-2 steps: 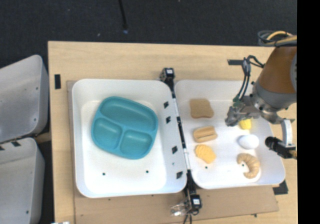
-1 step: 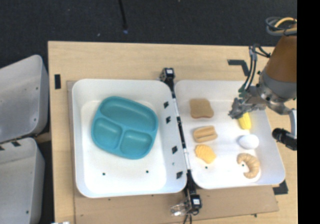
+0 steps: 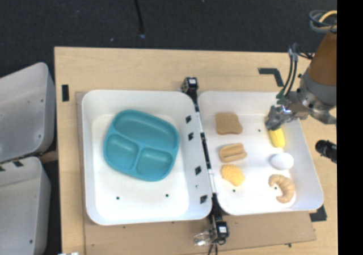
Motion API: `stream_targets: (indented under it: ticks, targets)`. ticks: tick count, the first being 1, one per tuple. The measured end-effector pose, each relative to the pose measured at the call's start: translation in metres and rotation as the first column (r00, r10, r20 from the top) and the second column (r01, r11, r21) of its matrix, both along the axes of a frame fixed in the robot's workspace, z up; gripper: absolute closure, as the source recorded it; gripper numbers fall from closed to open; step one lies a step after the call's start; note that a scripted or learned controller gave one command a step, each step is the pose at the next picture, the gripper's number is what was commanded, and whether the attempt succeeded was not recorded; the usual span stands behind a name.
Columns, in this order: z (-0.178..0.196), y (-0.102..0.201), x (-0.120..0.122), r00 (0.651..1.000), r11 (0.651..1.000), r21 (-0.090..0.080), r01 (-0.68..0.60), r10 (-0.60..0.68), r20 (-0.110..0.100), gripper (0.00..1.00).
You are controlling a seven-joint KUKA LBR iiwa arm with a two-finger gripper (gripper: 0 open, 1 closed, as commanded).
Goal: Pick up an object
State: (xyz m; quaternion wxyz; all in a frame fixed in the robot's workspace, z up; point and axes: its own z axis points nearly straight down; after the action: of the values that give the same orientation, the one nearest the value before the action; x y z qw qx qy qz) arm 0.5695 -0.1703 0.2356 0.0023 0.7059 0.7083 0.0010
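Wooden counter (image 3: 142,69) with two white bins: end effector (image 3: 277,118), finger state unclear, just above yellow banana-like piece (image 3: 277,137) in right bin (image 3: 309,157); teal divided plate (image 3: 140,144) in left bin (image 3: 91,151).

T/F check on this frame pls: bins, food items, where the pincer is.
1. The blue tray sits in the left bin. True.
2. The croissant lies on the blue tray. False: it is in the right bin, near the front right corner.
3. The pincer is over the yellow item. True.
4. The white egg lies beside the toast. False: they are apart; the egg lies between the yellow item and the croissant.
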Motion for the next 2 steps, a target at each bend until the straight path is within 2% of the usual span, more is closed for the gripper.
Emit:
stream_targets:
  ticks: [1, 2]
  targets:
    - [-0.008, 0.047, -0.007, 1.0, 1.0, 0.002, -0.001, 0.001, -0.005, 1.0]
    - [0.001, 0.102, -0.007, 1.0, 1.0, 0.003, -0.004, 0.004, -0.004, 1.0]
